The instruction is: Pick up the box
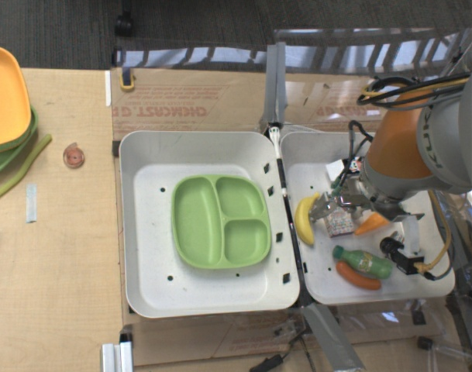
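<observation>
I've got the arm (pixel 418 149) reaching in from the right over the right bin (pixel 317 285), and it crowds the middle of that bin. The gripper (pixel 334 205) sits low over the box (pixel 339 222), a small pale carton with speckled print lying near the bin's centre. Whether the fingers are closed on it I can't tell; the wrist hides them. Tight quarters here: a curved yellow banana (pixel 304 219) lies just beside the box toward the bin's left wall, an orange carrot-shaped piece (pixel 371 223) pokes out on its right, and a green bottle (pixel 365 261) rests near the front edge against an orange-red sausage shape (pixel 358 276). The left bin (pixel 142 285) has room along all its walls, with a smooth green divided plate (pixel 220 222) in its centre.
</observation>
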Tool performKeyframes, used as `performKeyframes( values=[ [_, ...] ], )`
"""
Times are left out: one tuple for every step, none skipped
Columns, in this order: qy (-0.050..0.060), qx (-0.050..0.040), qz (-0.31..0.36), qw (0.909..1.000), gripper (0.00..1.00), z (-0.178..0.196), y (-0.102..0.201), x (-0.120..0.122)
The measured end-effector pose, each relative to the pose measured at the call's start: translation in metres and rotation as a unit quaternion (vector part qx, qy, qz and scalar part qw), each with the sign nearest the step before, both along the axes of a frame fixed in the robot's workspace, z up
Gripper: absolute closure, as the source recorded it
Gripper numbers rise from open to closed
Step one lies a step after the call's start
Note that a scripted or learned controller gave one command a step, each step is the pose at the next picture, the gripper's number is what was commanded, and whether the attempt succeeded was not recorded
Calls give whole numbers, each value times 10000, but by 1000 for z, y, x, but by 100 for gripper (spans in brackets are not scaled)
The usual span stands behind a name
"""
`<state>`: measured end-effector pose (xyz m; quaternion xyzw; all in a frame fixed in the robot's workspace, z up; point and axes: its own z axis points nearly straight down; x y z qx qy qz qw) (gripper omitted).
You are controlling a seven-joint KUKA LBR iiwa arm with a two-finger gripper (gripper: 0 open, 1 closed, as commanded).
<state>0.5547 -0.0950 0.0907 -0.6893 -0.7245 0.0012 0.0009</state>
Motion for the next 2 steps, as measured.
performKeyframes(
  values=[
    [7,-2,-24,10000,100,9,-2,-1],
    [-1,-12,-1135,9935,100,100,60,39]
  ],
)
